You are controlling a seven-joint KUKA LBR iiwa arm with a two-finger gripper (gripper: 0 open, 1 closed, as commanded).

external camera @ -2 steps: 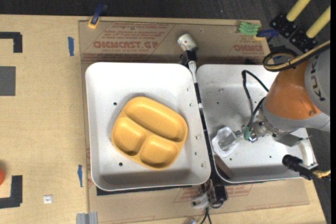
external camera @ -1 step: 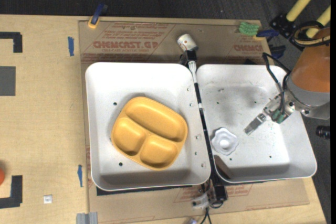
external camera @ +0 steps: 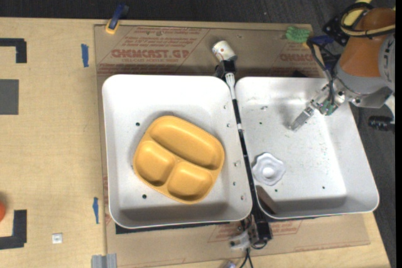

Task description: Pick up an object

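We see two shallow white bins side by side on the table (external camera: 50,135). The left bin (external camera: 119,191) carries a yellow divided tray (external camera: 179,157), which sits a little toward the front and leaves bare floor along the bin's far wall and both far corners. Its near right corner comes close to the rim that the two bins share.

In the right bin (external camera: 352,179) a small clear plastic lid (external camera: 268,169) lies near the front left, just beside the shared rim. The rest of that bin's floor is open, from the middle across to the right wall and the far edge.

The arm (external camera: 367,53) reaches in over the right bin's far right corner. The hand (external camera: 308,115) points down and left over the upper middle of the bin, well apart from the lid. We cannot tell whether it is released or clenched, and we see nothing grasped in it.
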